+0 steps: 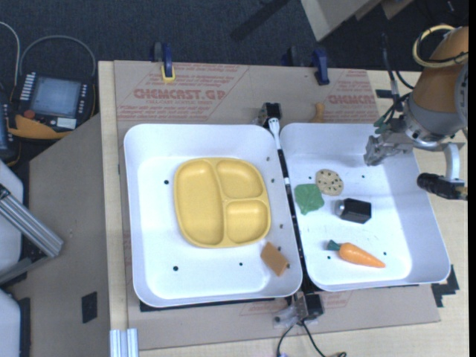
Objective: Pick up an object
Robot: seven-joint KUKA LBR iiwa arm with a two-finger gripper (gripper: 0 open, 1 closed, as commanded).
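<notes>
grey arm's jaws over right bin [416, 199] far corner, state can't tell; carrot [357, 253], black block [355, 210], cookie [328, 181], green piece [308, 198] lie below.

The arm [439, 88] was grey with an orange band, ending in a small grey metal end effector [378, 151].

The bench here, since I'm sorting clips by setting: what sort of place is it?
Probably a robotics lab: a grey arm's gripper over two white bins, a control pendant at the side, and toy food like a carrot.
</notes>
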